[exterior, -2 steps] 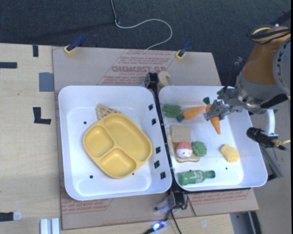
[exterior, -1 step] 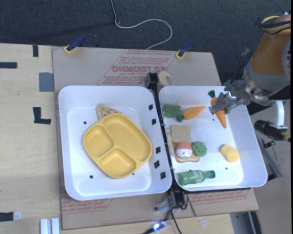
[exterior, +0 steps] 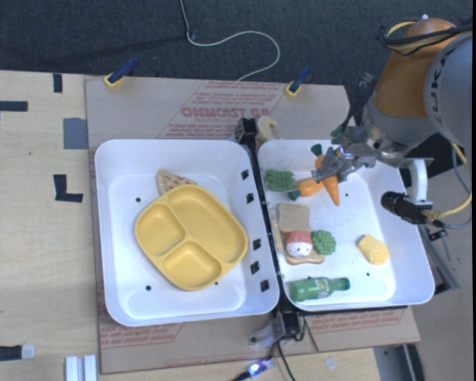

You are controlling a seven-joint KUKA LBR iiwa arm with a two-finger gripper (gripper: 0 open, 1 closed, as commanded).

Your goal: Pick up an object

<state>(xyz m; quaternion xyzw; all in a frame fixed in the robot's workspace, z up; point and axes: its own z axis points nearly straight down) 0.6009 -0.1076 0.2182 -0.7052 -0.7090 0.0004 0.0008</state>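
My gripper [exterior: 338, 165] is low over the back of the right bin [exterior: 397, 292]. It is shut on an orange carrot [exterior: 333, 190], whose pointed tip sticks out below the fingers while its green top shows on their far side. Another orange piece [exterior: 308, 187] lies just left of the carrot. Further items in this bin are a green leafy piece [exterior: 279, 179], a tan slice of toast [exterior: 293, 215], a red and white item [exterior: 299, 248], a broccoli floret [exterior: 324, 240], a yellow corn piece [exterior: 373, 249] and a green bottle [exterior: 319, 288] lying on its side.
The left bin [exterior: 115, 213] holds a yellow divided plate [exterior: 190, 236] and a tan waffle wedge [exterior: 171, 182] behind it. The bins meet at a black-clipped divider [exterior: 258, 213]. A white cable [exterior: 238, 38] loops behind the bench.
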